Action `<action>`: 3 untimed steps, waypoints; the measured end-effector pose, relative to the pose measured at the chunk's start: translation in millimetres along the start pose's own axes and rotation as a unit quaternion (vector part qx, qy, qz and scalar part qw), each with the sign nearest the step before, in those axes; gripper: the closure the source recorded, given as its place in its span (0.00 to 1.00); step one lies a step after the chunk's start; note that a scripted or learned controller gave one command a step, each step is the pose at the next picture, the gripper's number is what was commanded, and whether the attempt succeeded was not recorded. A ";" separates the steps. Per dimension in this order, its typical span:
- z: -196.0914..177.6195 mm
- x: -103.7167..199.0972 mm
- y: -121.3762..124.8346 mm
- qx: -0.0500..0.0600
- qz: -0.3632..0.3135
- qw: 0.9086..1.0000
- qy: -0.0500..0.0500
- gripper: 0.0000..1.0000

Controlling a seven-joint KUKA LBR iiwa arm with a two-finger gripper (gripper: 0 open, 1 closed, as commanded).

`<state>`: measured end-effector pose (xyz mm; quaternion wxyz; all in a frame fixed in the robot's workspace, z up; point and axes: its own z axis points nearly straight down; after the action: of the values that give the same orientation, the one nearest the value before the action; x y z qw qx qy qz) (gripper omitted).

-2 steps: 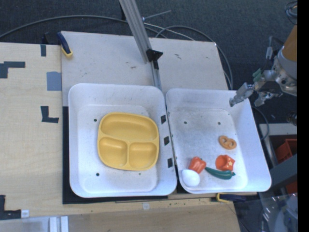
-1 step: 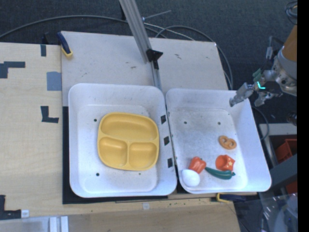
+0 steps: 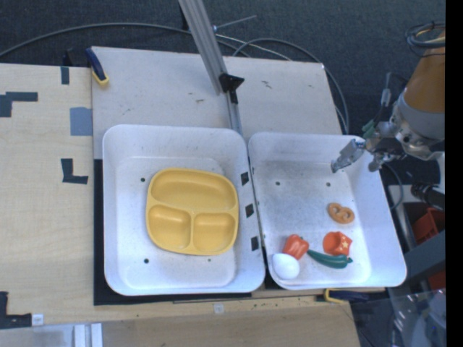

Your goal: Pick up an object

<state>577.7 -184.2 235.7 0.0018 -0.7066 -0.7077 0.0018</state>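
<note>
In the right bin [image 3: 304, 186] lie a brown pretzel [image 3: 340, 212], a red pepper piece [image 3: 295, 246], a red tomato-like piece [image 3: 337, 242], a green chili [image 3: 329, 259] and a white egg [image 3: 285, 266], all near the bin's front. My gripper [image 3: 357, 156] hangs over the bin's far right rim, above and behind the pretzel. Its two grey fingers stand apart with nothing between them.
The left bin [image 3: 123, 157] holds a yellow divided plate [image 3: 192, 210]. A slanted metal pole [image 3: 210, 42] rises behind the bins. Cables run across the dark floor behind, and a yellow-blue clamp [image 3: 96, 66] sits at the bench's far left.
</note>
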 end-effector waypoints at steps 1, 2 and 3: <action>59.1 -8.4 0.8 0.001 0.000 1.000 0.000 0.00; 112.8 -18.0 -0.6 0.001 0.000 1.000 0.000 0.00; 99.3 -17.2 1.0 -0.001 -0.001 1.000 0.000 1.00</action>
<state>578.2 -201.4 136.4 0.0008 -0.7060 -0.7082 0.0008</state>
